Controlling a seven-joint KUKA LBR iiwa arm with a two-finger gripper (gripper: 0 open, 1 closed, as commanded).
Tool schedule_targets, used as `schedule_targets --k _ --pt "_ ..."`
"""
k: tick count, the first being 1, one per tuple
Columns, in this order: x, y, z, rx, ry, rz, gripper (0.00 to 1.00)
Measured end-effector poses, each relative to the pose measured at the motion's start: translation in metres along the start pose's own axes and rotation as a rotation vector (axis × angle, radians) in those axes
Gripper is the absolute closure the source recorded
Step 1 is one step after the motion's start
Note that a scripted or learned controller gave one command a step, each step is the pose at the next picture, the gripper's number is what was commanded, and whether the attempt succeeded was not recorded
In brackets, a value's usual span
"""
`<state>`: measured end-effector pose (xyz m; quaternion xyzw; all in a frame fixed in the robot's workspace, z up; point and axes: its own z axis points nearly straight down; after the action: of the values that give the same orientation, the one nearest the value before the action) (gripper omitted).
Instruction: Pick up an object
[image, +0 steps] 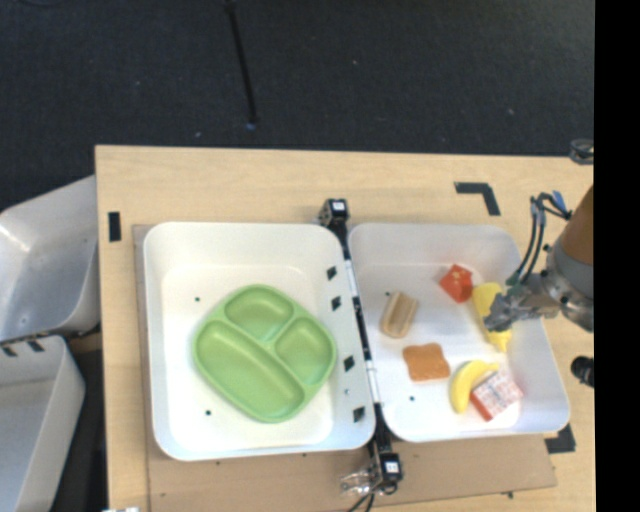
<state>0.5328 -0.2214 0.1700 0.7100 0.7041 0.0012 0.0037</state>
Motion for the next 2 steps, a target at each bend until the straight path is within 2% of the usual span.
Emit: schedule_targets --k 1,2 --pt "-0.006 0.003 -0.044 0.001 0.001 -0.008 1.0" --pt "-0.003 0.003 -0.108 -0.002 0.0 -0.012 1.0"
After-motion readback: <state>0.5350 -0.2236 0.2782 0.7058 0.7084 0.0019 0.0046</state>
